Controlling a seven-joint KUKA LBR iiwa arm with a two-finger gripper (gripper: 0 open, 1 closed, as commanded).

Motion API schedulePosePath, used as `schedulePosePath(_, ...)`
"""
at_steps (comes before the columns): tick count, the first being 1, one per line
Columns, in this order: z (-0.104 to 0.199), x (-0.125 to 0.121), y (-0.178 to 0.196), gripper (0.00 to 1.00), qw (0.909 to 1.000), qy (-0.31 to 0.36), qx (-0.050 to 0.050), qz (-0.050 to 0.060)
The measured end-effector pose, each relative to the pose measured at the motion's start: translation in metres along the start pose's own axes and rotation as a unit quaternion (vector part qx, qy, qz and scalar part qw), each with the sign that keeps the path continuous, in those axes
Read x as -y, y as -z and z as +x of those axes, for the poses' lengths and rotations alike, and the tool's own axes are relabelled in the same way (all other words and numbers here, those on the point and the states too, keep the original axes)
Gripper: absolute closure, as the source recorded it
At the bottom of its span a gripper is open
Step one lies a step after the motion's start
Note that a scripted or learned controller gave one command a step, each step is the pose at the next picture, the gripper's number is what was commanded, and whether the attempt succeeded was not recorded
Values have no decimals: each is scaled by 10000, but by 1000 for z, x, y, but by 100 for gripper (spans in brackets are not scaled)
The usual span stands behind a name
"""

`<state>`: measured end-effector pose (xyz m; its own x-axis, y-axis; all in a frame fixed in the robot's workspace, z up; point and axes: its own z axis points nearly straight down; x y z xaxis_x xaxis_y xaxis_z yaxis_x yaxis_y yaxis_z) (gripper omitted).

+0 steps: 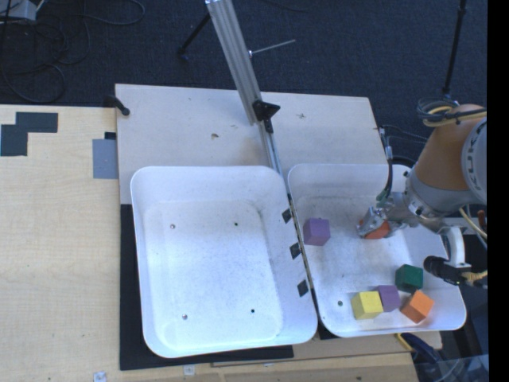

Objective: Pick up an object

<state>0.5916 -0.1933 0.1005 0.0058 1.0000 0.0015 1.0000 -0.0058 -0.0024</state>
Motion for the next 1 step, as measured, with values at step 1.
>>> schedulePosePath(1,98,33,55,100,10000,59,-14,0)
